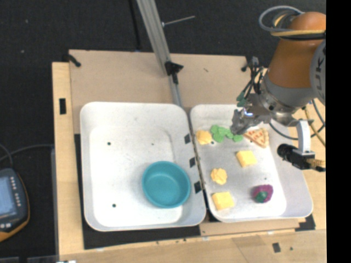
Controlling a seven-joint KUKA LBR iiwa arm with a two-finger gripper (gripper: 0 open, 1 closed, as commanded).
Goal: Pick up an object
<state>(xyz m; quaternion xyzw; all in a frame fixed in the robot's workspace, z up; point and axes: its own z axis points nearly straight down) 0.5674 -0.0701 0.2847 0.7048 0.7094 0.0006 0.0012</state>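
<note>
My gripper is down in the right bin near its far side, right over the end of a green leafy toy. A pizza-slice toy lies just to its right. The same bin holds a small yellow piece, a yellow block, a yellow shell-like piece, another yellow block and a purple and green toy. Nothing shows between the fingers from this angle.
A teal bowl sits in the left bin toward its near right corner. A slanted metal pole rises behind the bins. A handheld pendant rests at the far left off the bench.
</note>
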